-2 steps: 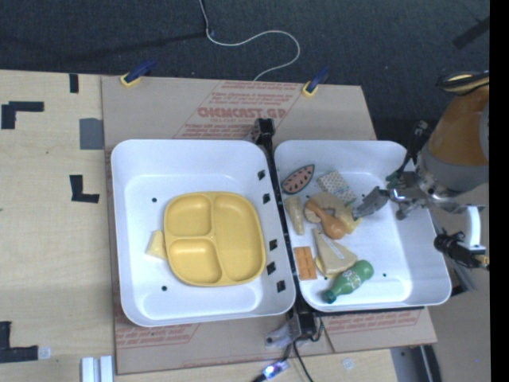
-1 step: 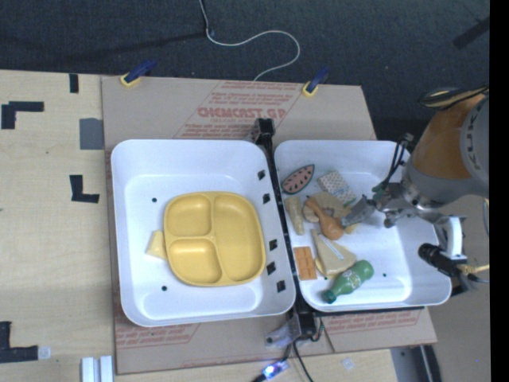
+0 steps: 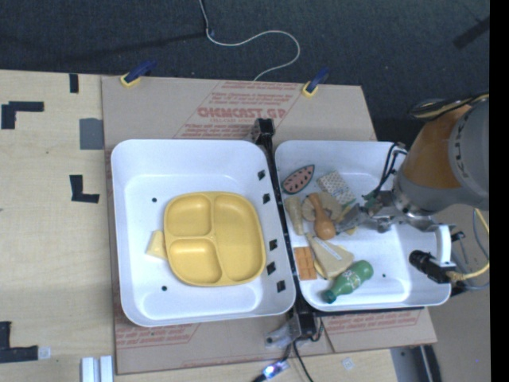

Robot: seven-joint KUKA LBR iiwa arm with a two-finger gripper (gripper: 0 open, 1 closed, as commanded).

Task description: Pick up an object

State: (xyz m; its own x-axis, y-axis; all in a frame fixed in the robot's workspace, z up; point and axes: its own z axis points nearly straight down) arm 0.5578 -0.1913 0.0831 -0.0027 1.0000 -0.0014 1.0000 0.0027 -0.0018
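Left bin (image 3: 131, 237): shallow, white, smooth-walled plastic with rounded corners, holding a yellow divided plate (image 3: 215, 238), a glossy rounded square with three compartments. A pale yellow flat piece (image 3: 155, 245) projects from under the plate's left edge. Both lie well to the left of the gripper, across the black divider between the bins.

Right bin (image 3: 398, 281): a loose cluster of small objects just left of the gripper (image 3: 363, 213). These include a flat oval brown-and-red piece (image 3: 298, 179) near the far left corner, a grey speckled wedge (image 3: 337, 185), a brown wooden-looking peg figure (image 3: 322, 217), pale flat wedge-shaped slices (image 3: 330, 253) and an orange strip (image 3: 305, 263). A green bottle (image 3: 348, 281), smooth and glossy, lies on its side nearer the camera than the gripper; its long axis runs diagonally, neck pointing lower left.

The gripper sits low over the cluster's right edge; whether its fingers are parted or hold anything cannot be told. The grey arm (image 3: 465, 157) with orange band enters from the right.
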